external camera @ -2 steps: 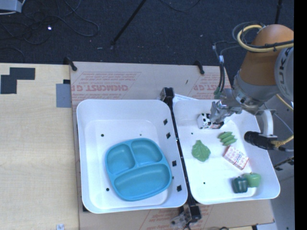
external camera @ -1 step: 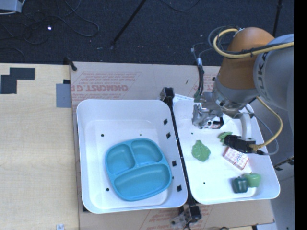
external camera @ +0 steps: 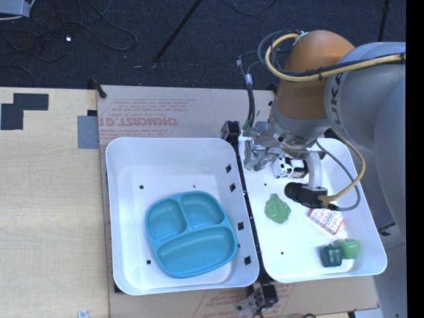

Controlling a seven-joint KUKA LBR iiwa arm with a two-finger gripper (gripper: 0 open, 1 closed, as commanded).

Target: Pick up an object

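Pincer [external camera: 291, 166] hangs over right bin [external camera: 371, 264].

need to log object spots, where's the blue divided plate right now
In the camera view, the blue divided plate lies flat in the left bin, toward its front, across the divider from the green leafy piece in the right bin.

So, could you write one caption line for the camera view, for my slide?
KUKA arm reaches into the right bin above a green object; a blue divided plate lies in the left bin.
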